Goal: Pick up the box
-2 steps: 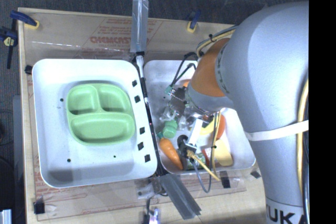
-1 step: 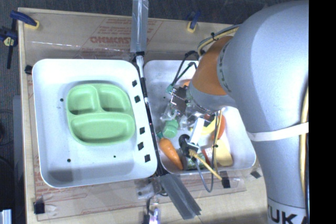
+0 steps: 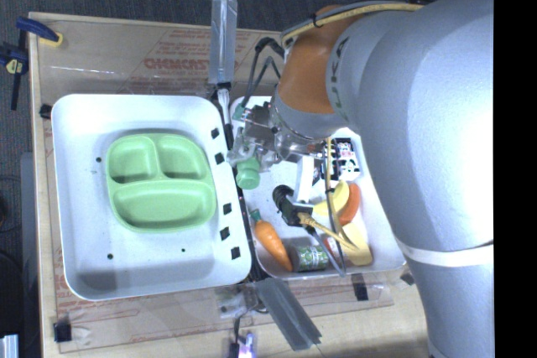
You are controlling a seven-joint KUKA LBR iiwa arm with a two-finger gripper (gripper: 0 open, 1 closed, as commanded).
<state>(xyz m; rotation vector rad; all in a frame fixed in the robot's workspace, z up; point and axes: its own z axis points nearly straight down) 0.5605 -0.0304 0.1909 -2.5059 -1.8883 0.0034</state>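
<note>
Against the right bin's far wall, just beside the arm's wrist, a small printed box looks light, stiff cardboard, best pinched across its narrow sides.

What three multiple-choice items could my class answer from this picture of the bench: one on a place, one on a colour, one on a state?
1. Where does the divided plate lie?
A. left bin
B. right bin
C. on the floor

2. What colour is that plate?
A. red
B. green
C. blue

3. How does the carrot lie?
A. standing upright on the plate
B. hanging over the bench edge
C. flat in the right bin

Answers: 1 A, it sits inside the left bin. 2 B, it is pale green all over. 3 C, it lies on the floor of the right bin beside a small can.
</note>
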